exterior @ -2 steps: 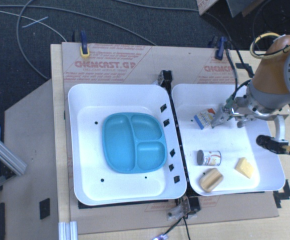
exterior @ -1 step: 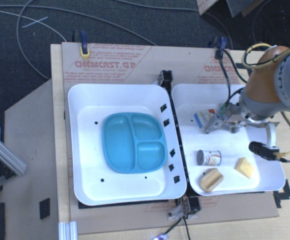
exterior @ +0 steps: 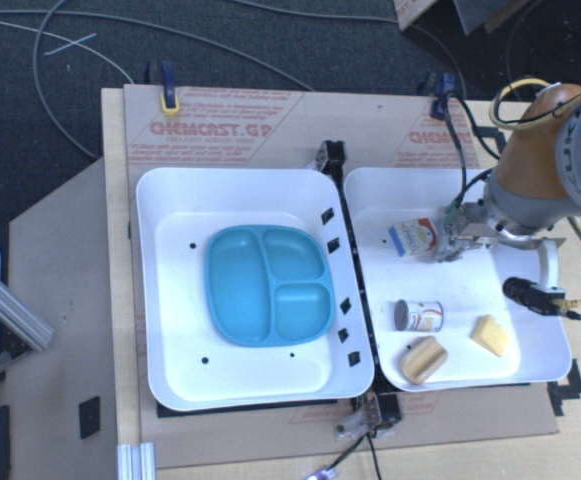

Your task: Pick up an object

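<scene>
Over the right bin (exterior: 530,368), near its upper part, the gripper (exterior: 454,240) hangs low, with the grey arm and its orange band coming in from the right side. Just left of the gripper lies a small packet (exterior: 413,236), white with blue and red print. The packet seems to touch the fingertips or to be very close to them; I cannot tell which, and I cannot tell if the pincer is apart or together, because the wrist covers it from above.

The packet is the nearest thing to the gripper, so I judge it is the target of this pick. Its long side runs roughly left to right, a little tilted, and it lies to the left of the gripper, not under it. For a good grasp the gripper would need to shift left, until the packet is between the fingers.

Below the packet, toward the front of the same bin, lies a small can (exterior: 419,315) on its side. Lower than the packet there are also a tan block (exterior: 422,359) and a yellow wedge (exterior: 489,335). Far left of the packet, the left bin (exterior: 170,208) carries a blue divided plate (exterior: 269,284).
</scene>
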You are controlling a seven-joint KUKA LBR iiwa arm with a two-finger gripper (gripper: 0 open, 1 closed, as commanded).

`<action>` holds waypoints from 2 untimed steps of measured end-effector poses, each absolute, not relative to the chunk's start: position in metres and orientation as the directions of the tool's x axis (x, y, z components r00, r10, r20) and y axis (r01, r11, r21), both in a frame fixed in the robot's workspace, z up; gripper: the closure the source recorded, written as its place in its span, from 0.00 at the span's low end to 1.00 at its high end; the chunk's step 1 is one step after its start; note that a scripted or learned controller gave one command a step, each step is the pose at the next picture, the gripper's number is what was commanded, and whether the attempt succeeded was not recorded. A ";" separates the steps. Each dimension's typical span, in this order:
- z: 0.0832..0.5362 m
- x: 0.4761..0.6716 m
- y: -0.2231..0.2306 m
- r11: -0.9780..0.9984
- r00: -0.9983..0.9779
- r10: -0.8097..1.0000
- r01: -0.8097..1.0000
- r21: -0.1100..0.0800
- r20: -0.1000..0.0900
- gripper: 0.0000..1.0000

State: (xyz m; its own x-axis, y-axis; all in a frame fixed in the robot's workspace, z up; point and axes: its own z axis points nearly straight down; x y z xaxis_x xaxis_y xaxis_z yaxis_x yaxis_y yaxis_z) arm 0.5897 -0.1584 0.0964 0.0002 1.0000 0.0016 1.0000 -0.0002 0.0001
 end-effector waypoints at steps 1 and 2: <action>0.155 0.595 -0.149 0.002 -0.002 1.000 1.000 0.007 -0.001 1.00; 0.219 0.603 -0.152 0.002 -0.002 1.000 1.000 0.008 -0.002 1.00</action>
State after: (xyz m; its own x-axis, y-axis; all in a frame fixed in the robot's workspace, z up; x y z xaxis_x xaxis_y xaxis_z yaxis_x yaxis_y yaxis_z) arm 0.6026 -0.1518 0.2188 -0.0016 1.0000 -0.0020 1.0000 0.0016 0.0085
